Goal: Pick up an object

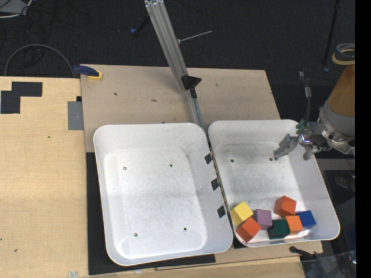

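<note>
From where I stand, the gripper (285,146) hangs over the upper right part of the right bin (255,133), reaching in from the right, and I can't tell whether its pincer is apart or together; nothing shows between its tips. Everything worth picking sits well apart from it, huddled in the bin's near corner: a yellow block (242,211), a purple block (264,218), an orange block (249,229), a green block (279,229), a red-orange block (285,205), a smaller orange block (294,223) and a blue block (306,219). That huddle is the trouble, I'd say. The blocks touch or nearly touch one another, so a fingertip coming down could land on a neighbour's top instead of slipping beside the target, or wedge two at once and drop both. Those hard against the bin's rim leave little room for a finger on the wall side. The left bin (116,138) offers nothing to grab.
</note>
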{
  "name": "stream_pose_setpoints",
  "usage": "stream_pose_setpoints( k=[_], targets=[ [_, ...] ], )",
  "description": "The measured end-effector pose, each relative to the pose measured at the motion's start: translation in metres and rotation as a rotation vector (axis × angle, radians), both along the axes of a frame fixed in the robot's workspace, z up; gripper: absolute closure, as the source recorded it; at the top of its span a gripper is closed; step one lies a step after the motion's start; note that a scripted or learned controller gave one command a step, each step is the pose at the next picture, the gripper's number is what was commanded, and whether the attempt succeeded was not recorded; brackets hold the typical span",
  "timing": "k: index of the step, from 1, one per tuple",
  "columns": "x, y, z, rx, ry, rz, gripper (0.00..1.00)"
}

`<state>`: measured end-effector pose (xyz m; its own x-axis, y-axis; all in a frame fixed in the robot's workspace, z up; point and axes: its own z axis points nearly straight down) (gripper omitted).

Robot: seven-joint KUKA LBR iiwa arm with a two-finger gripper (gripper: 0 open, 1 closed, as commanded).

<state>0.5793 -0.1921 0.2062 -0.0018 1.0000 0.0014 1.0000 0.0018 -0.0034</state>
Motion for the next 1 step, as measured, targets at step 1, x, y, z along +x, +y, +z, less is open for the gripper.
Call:
stream_pose_setpoints(
  k=[1],
  targets=[
    [0.0001,-0.0001,0.0097,0.001,0.001,0.002,1.0]
  ],
)
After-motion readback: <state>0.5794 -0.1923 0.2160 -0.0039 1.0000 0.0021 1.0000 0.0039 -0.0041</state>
